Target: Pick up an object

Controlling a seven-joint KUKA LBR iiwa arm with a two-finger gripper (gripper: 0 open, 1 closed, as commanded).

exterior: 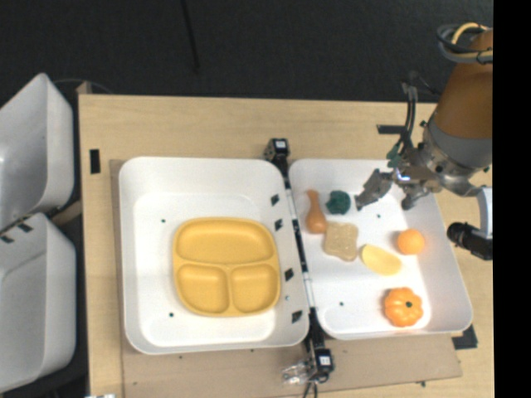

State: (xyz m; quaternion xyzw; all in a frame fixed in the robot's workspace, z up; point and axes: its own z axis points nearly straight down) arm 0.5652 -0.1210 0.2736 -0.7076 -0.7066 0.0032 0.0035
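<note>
Two shallow white bins sit side by side on the bench: the left bin (141, 305) holds one yellow divided tray (226, 265) with three compartments, and the right bin (444, 293) holds six small things. Counted out, those are one orange carrot-like piece (315, 212), one dark green lump (338, 202), one beige bread-like slab (341, 241), one pale yellow wedge (381, 259), one small orange ball (410, 241) and one small orange pumpkin (402, 307). The gripper (392, 187) hangs over the upper part of the right bin, its two dark fingers spread apart with nothing between them, so it is released and grasping nothing. Taking the gripper as the centre of a clock face, the dark green lump lies near it at about 9 o'clock, and the carrot-like piece lies farther out at 8 o'clock, close to the bin's left wall. The bread-like slab sits at roughly 7 o'clock, touching or just beside the pale yellow wedge, which lies at about 6 o'clock. The orange ball is at about 5 o'clock, near the right wall, and the pumpkin is well apart at 6 o'clock, close to the bin's lower edge.
</note>
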